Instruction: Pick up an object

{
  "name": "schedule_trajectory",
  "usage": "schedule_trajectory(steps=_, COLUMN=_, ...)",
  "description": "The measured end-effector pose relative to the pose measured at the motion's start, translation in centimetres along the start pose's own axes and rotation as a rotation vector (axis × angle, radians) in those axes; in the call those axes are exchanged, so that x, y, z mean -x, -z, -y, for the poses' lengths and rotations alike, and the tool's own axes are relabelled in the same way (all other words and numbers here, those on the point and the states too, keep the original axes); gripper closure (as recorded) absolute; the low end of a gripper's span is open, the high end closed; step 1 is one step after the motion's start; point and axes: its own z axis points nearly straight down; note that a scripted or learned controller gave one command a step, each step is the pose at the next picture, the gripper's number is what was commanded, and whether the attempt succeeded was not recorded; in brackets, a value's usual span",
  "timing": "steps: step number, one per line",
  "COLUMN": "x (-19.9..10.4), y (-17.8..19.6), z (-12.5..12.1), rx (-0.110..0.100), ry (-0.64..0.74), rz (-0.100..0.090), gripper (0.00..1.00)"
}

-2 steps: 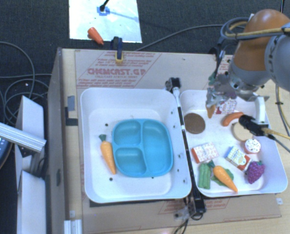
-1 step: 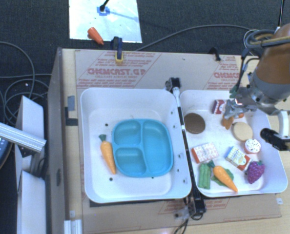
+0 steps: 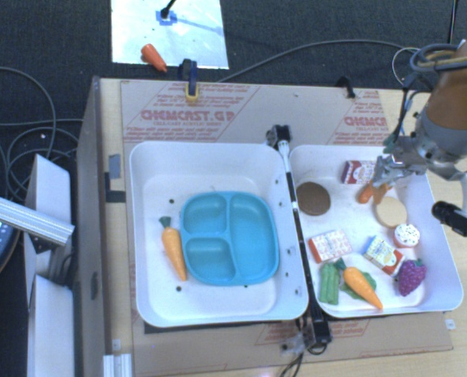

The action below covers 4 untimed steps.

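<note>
Cardboard-lined bench (image 3: 218, 104), glossy white right bin (image 3: 446, 289), metal tool (image 3: 383, 175) pinching small orange carrot-like piece (image 3: 365, 194)

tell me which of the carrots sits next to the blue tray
The carrot in the left bin, lying along the left side of the blue tray. The other carrot lies in the right bin among the toy foods.

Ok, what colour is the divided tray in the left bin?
Light blue. The divided tray shows clearly in the camera view.
</note>
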Motion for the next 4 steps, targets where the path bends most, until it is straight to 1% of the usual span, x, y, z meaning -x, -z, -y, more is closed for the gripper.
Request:
schedule_trajectory(steps=1, x=0.0, y=0.0, z=0.0, rx=0.000, ry=0.000, rz=-0.001, gripper=0.00)
schedule_trajectory(steps=2, x=-3.2, y=-12.2, z=2.4, rx=0.001, ry=0.000, rz=-0.001, gripper=0.00)
schedule_trajectory(steps=3, x=-3.1, y=-11.0, z=2.2, rx=0.006, ry=0.001, rz=-0.001, gripper=1.00)
schedule_trajectory(steps=4, x=5.2, y=-0.2, z=5.0, rx=0.003, ry=0.000, rz=0.001, gripper=1.00)
